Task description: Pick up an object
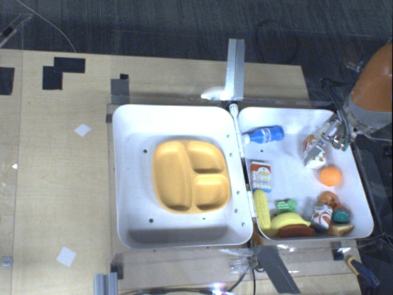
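The right bin (288,117) holds several small items: a blue bottle (265,134) lying near its back left, a red and white carton (261,176), a corn cob (262,207), a banana (287,221) and an orange ball (331,176). My gripper (315,149) hangs over the back right part of this bin, just above and left of the orange ball. A small white and orange shape sits right at its tip; whether it is held is unclear. The arm's orange band (374,82) is at the right edge.
The left bin (129,165) carries a yellow divided tray (189,174) in its middle. More toys crowd the right bin's front right corner, among them a green piece (286,205) and a small can (322,216). A metal post (236,66) stands behind the bins.
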Controlling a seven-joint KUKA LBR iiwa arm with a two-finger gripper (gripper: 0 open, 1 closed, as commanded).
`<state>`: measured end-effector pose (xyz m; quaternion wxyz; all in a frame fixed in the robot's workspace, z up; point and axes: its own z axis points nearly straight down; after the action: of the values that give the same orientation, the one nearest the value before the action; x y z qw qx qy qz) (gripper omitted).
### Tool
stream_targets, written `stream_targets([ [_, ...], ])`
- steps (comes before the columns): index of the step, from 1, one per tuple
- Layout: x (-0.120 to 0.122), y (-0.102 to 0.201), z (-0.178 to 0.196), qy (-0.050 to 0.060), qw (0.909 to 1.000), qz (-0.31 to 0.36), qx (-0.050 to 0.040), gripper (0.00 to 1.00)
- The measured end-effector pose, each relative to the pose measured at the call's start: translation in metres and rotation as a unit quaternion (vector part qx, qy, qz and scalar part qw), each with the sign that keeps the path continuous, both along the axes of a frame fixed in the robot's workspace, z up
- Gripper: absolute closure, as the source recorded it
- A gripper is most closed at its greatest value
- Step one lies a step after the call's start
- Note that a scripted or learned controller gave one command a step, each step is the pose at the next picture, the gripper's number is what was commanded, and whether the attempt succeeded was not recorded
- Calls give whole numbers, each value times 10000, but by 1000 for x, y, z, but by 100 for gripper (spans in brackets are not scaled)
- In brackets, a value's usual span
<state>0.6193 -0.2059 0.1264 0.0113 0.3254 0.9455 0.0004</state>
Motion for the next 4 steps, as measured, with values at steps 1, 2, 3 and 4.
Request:
stream_targets([
  [1, -56, 0, 0, -57, 9783, -2072, 43, 0],
  [2, -88, 8, -3, 52, 9180, -3965, 78, 0],
  [3, -17, 29, -39, 38, 8574, -5146, 99, 0],
  [4, 40, 58, -41, 173, 9240, -3820, 30, 0],
])
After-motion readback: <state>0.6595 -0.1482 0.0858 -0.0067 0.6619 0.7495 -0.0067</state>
